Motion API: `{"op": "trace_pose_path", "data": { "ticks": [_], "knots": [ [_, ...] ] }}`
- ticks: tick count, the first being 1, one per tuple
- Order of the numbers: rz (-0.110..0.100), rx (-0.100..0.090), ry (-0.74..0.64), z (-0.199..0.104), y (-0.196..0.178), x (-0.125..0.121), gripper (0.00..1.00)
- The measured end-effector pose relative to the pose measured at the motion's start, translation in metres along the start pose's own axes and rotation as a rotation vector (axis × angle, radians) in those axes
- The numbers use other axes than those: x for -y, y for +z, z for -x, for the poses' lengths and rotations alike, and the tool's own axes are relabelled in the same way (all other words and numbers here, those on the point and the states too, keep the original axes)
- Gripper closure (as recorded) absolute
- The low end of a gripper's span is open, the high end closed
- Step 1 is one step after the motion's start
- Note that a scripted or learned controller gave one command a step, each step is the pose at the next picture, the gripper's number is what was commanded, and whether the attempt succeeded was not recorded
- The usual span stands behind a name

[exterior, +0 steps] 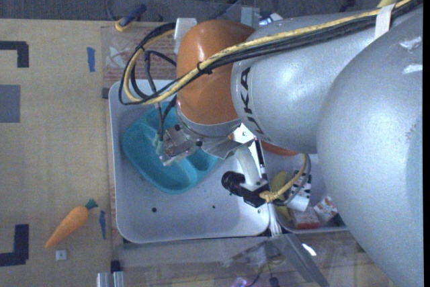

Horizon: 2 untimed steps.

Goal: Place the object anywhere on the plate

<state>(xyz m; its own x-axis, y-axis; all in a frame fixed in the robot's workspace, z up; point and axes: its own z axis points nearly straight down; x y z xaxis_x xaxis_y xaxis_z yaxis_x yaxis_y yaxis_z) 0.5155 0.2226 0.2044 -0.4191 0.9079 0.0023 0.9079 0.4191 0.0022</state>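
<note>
hovering over the blue plate point(151, 158) in the left white bin point(195, 222): end effector point(176, 148) at the plate's 2 o'clock edge, finger state impossible to tell. toy carrot point(67, 225) lying on the surface point(47, 144), outside the bin, at the plate's 8 o'clock.

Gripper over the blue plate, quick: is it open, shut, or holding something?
Gripper: cannot be told; it sits low over the blue plate, with the arm's wrist covering it.
</note>
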Motion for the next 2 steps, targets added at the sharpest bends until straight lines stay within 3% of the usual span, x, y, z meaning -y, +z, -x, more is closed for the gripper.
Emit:
{"op": "trace_pose_path", "data": {
  "ticks": [1,2],
  "knots": [
    [-0.001,0.003,0.214,0.009,-0.113,0.02,1.0],
    [-0.002,0.002,0.119,0.001,-0.006,0.014,1.0]
  ]
}}
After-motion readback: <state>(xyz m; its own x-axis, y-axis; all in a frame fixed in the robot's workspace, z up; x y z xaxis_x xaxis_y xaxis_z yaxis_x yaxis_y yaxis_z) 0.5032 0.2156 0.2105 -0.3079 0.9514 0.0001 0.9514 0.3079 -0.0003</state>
